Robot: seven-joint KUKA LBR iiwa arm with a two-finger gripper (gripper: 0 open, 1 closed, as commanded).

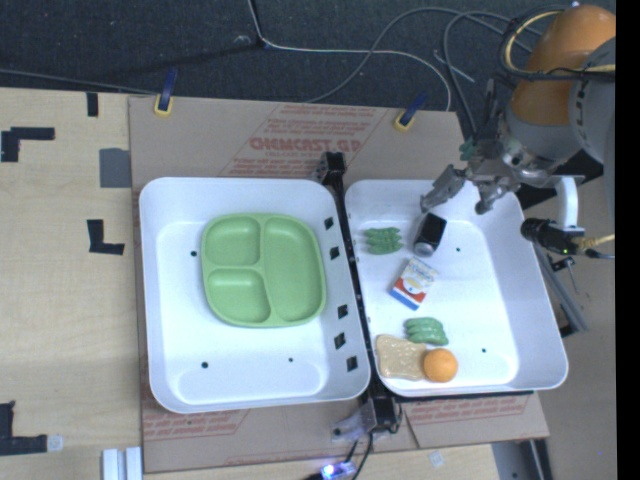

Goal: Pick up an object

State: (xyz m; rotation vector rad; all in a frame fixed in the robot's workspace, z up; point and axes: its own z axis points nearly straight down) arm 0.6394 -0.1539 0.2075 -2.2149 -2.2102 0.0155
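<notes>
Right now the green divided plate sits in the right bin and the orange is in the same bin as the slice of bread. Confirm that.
Not quite. The camera view shows the green divided plate in the left bin, not the right one. The rest stands: the orange is in the right bin, touching the slice of bread.

red print on cardboard (pixel 300 143) (illegible)

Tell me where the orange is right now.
The orange sits in the right bin, near its front edge, touching the tan bread slice on its left, just below the green toy.
</notes>
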